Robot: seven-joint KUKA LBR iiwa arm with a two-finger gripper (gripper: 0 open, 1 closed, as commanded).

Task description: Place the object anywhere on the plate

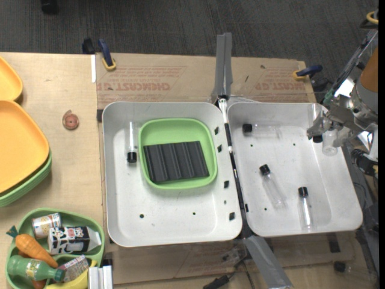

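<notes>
two shallow white bins side by side on the bench. left bin: green plate in its upper middle, bearing a dark ribbed rectangular slab laid flat, roughly centred. one clear vial with a black cap lying just left of the plate, lengthwise, cap toward the near end, apart from the plate rim. right bin: three more clear black-capped vials lying loose on the floor, one near the upper left, faint against the white; one at centre, tilted; one toward the lower right, nearly upright in the frame. all three well apart from each other. gripper at the right bin's upper right edge, over the rim, with a clear vial-like cylinder seen at its tip; finger position cannot tell, nor whether that cylinder is truly pinched. outside the bins, to the left: stacked orange plates over a green one, a small round reddish item on the wood, and a green bowl holding toy food and small cans.
</notes>
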